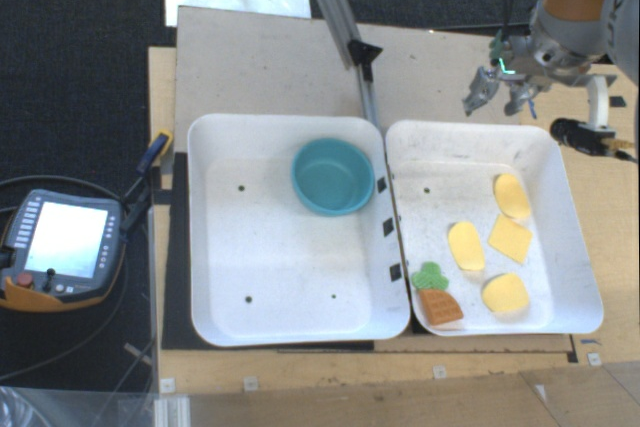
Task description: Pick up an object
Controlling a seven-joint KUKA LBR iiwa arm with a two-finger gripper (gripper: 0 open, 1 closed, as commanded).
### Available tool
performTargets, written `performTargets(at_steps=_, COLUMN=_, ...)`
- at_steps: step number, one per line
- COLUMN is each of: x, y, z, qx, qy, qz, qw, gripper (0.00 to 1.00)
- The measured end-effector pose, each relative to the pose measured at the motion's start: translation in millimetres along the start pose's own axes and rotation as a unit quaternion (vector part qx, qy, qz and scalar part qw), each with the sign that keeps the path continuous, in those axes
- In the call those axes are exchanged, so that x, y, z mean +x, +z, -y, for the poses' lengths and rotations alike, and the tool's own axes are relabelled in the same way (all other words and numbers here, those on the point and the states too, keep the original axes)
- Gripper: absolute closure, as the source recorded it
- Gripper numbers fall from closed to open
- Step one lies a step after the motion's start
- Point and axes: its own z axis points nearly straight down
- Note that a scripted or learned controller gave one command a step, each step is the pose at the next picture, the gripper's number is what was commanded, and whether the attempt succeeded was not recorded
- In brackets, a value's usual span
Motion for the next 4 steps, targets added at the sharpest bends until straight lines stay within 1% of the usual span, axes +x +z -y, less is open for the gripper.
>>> performTargets(at_steps=1, x=0, y=0, z=0, qx=0.0, qy=0.0, qz=0.0, qw=1.0, gripper=0.0)
performTargets(at_steps=2, x=-3, y=42, z=1, qx=0.002, qy=0.0, qz=0.0, qw=1.0, gripper=0.0)
performTargets(at_steps=3, x=5, y=93, z=8, qx=0.002, qy=0.0, qz=0.0, qw=1.0, gripper=0.0)
performTargets(at_steps=4, x=8, y=136, z=4, qx=0.002, qy=0.0, qz=0.0, qw=1.0, gripper=0.0)
